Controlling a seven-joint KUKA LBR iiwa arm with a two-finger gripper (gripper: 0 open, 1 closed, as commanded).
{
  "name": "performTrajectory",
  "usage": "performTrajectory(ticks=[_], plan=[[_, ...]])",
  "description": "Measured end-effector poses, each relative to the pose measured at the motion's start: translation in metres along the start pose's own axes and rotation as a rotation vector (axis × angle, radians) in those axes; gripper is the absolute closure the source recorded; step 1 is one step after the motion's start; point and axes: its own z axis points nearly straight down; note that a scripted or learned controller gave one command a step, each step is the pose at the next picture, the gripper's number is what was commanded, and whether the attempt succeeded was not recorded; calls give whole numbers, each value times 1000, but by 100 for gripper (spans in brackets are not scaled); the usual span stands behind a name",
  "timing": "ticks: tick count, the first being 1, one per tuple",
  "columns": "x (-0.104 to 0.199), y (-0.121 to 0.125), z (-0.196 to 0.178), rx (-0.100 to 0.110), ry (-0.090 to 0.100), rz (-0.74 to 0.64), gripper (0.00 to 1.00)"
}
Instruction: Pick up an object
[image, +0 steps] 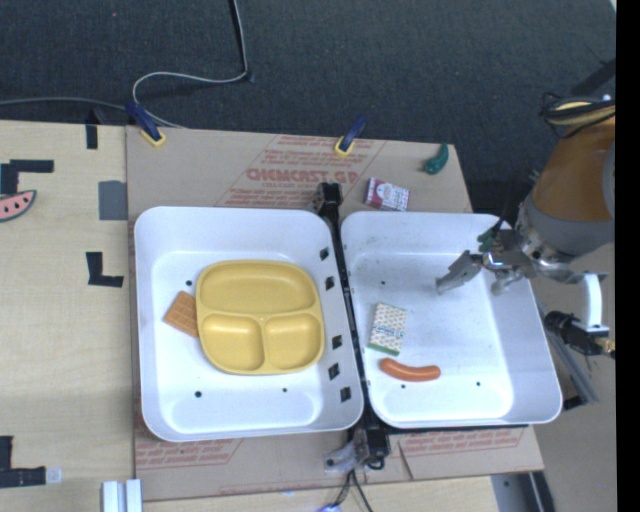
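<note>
One sausage (409, 371), one packet (389, 327), seemingly one cracker (181, 314).

Colours in the two bins
Yellow tray (262, 314) over a tan waffle-patterned cracker (181, 314); orange-red sausage (410, 371); pale packet (389, 327) with green print; white bins (160, 240).

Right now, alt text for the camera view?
The gripper hovers over the right bin, holding nothing, fingers spread, with a sausage and small packet below-left of it. The left bin holds a yellow tray.
</note>
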Motion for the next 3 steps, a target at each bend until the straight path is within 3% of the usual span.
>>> performTrajectory(ticks=[1, 2, 3], plan=[[30, 27, 112, -12, -2, 0, 0], [69, 32, 116, -7, -1, -1, 0], [68, -6, 116, -7, -3, 0, 0]])
